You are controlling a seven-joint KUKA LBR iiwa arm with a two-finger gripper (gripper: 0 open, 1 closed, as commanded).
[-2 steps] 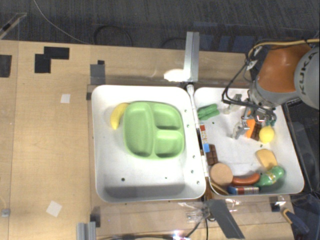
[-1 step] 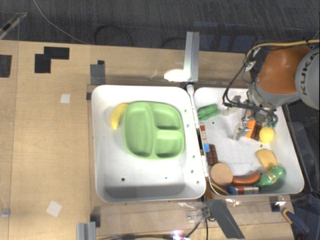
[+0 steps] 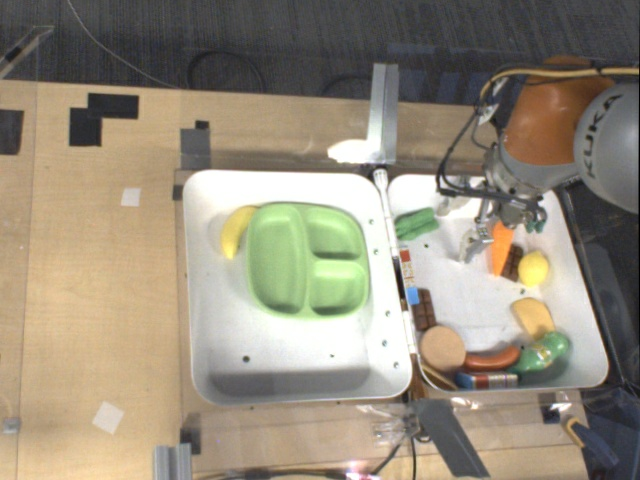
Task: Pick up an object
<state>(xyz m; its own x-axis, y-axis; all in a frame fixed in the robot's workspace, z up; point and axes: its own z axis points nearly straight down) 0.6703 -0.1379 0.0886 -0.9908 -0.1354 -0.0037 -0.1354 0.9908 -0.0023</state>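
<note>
Round brown disc point(image 3: 442, 347), sausage point(image 3: 490, 357) nearest; gripper point(image 3: 487, 236) spread above carrot point(image 3: 500, 249), lemon point(image 3: 534, 268) beside.

On the desk point(image 3: 90, 298), a sectioned tray point(image 3: 305, 258) and a banana point(image 3: 235, 230) beside it lie in the left bin point(image 3: 290, 373); the right bin point(image 3: 455, 293) holds mixed toy foods.

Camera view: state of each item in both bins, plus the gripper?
Green divided plastic tray: upside down, left bin.
Yellow banana: lying against the tray's left edge.
Orange carrot: lying flat, right bin.
Yellow lemon: resting beside the carrot.
Red sausage: lying along the near wall.
Gripper: open, above the right bin, holding nothing.
</note>
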